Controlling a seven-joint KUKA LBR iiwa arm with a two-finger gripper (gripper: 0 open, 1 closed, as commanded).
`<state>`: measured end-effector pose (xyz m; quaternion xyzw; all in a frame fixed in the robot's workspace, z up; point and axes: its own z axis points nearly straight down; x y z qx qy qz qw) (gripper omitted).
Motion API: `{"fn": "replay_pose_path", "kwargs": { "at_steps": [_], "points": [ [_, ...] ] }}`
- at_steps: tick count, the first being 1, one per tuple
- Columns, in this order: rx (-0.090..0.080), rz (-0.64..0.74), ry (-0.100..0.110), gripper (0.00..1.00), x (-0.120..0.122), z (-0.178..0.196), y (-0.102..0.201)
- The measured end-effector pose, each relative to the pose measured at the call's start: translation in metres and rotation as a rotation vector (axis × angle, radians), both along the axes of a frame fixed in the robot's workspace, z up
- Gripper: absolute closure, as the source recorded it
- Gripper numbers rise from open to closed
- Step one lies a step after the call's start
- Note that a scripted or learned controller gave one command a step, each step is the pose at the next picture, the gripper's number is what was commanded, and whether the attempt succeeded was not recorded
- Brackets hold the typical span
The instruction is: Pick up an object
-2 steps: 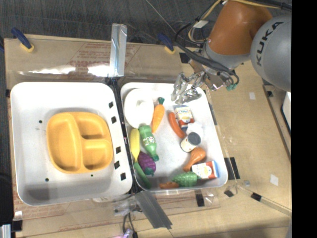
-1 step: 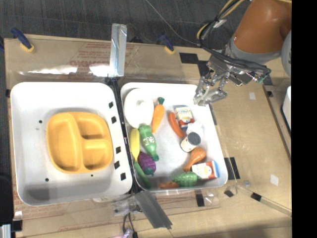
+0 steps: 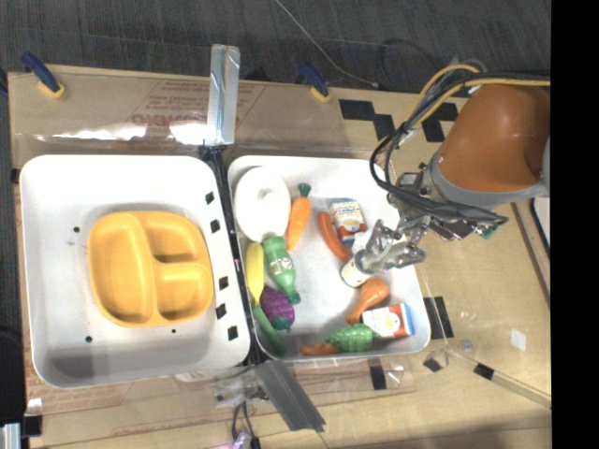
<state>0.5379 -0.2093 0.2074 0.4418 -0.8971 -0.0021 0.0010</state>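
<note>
- Sitting side by side on the bench (image 3: 487,344) are two white bins: left bin (image 3: 47,251) and right bin (image 3: 393,181).
- Arm (image 3: 496,143) comes in from the right, orange band up top, bundle of cables looping off its left side.
- Left bin has a yellow tray (image 3: 150,267) with compartments, pretty much in the middle.
- Right bin is packed with toy food. White plate (image 3: 261,201) sits in the top left corner.
- Carrot (image 3: 298,218) is just right of the plate, tilted, green top pointing up.
- Green bottle (image 3: 280,267) lies below the plate, with a banana (image 3: 254,271) along its left and a purple grape bunch (image 3: 277,307) at its lower end.
- Small carton (image 3: 348,216) and a sausage (image 3: 330,236) are near the middle, touching or close to it.
- Gripper (image 3: 386,251) hangs low over the bin's right half, right above a white round thing (image 3: 355,271). Can't tell if the fingers are apart or closed, too blurry and metal-on-white.
- Orange drumstick (image 3: 371,296) is just below the gripper, then a box (image 3: 390,321) and a green veg (image 3: 352,338) along the bottom wall.
</note>
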Motion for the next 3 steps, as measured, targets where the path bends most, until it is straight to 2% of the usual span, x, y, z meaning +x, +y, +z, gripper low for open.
{"fn": "replay_pose_path", "kwargs": {
  "at_steps": [1,2,3],
  "points": [
    [-0.001,0.001,-0.002,0.0,0.001,0.001,0.0],
    [0.0,0.009,-0.004,0.0,0.022,-0.116,0.001],
    [-0.015,0.291,-0.01,0.0,0.07,-0.112,0.063]
  ]
}}
